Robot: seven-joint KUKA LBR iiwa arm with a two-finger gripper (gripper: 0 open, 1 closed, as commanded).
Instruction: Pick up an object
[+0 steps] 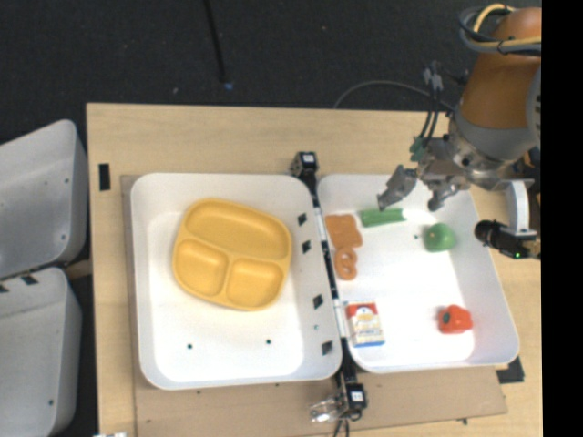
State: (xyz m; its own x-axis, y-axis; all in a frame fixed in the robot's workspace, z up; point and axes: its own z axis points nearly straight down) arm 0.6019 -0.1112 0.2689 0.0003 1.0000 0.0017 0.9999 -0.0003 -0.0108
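A: Two fingers of the gripper (420,191) are spread apart, nothing between them, just above the green block (381,216).

B: Where does that block lie?

A: At the right bin's (483,271) far end, beside the orange slab (343,231).

B: How will it handle?

A: Probably light and rigid. Pinching across its narrow width looks safest.

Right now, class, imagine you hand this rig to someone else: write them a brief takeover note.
Gripper: open, holding nothing, poised over the right bin's far end.
Things in the right bin: green bar just below the gripper, green round piece, orange-brown pieces, small carton, red piece.
Left bin: yellow divided tray.
Done: nothing picked.
Left: descend, grasp, lift; the green bar looks nearest.
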